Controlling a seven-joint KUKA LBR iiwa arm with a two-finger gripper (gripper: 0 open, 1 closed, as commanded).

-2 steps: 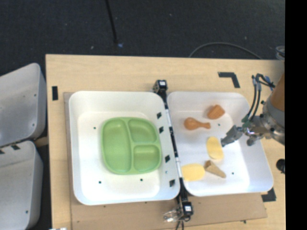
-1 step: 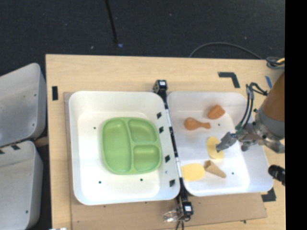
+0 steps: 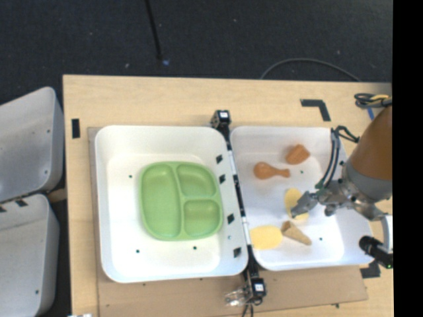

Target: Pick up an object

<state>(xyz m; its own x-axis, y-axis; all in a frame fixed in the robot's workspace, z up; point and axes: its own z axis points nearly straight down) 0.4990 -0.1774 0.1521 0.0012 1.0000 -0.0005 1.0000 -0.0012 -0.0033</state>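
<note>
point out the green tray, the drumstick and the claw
green tray (image 3: 180, 200), camera view, on the ridge between its compartments
drumstick (image 3: 267, 171), camera view, on its thick meaty end
claw (image 3: 303, 207), camera view, at its tips, over the yellow piece (image 3: 291, 195)

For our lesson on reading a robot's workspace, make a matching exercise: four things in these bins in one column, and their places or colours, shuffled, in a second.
Things:
1. Divided plate
2. Drumstick-shaped piece
3. Flat yellow piece
4. End effector

Descriptions:
A. Orange-brown, right bin
B. Over the right bin, beside a small yellow piece
C. Green, left bin
D. Near the right bin's front left corner

Pairs: 1-C, 2-A, 3-D, 4-B
</note>
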